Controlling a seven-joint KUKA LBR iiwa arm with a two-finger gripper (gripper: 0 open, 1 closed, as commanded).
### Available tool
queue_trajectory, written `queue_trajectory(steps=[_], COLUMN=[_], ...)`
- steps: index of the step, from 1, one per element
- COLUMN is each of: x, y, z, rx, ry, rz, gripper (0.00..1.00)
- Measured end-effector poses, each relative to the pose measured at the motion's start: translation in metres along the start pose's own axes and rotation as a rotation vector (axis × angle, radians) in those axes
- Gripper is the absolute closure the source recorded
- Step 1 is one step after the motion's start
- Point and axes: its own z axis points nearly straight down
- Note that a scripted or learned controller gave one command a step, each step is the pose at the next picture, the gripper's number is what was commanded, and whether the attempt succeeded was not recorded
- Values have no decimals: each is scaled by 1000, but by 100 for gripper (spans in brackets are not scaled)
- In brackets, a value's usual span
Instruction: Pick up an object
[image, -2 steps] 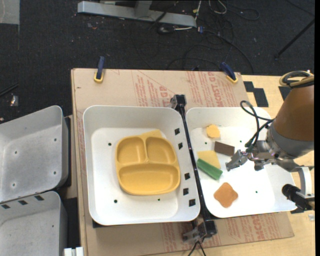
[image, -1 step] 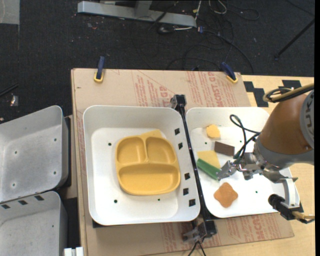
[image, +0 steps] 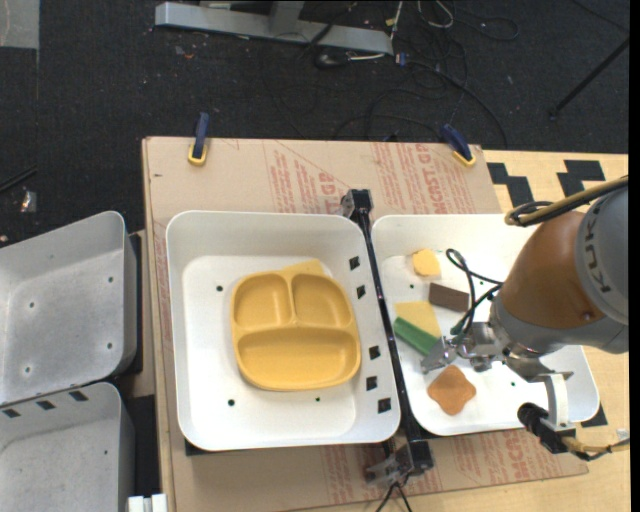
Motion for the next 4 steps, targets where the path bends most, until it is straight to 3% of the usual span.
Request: queue_trajectory(steps=[1, 3, 4], x=[0, -7, -7], y=[1, 5, 5], z=[-13, -117, -116], rx=[-3, -9, -4], ry=[0, -2, -1], rz=[2, -4, -2], gripper=[100, 100, 100])
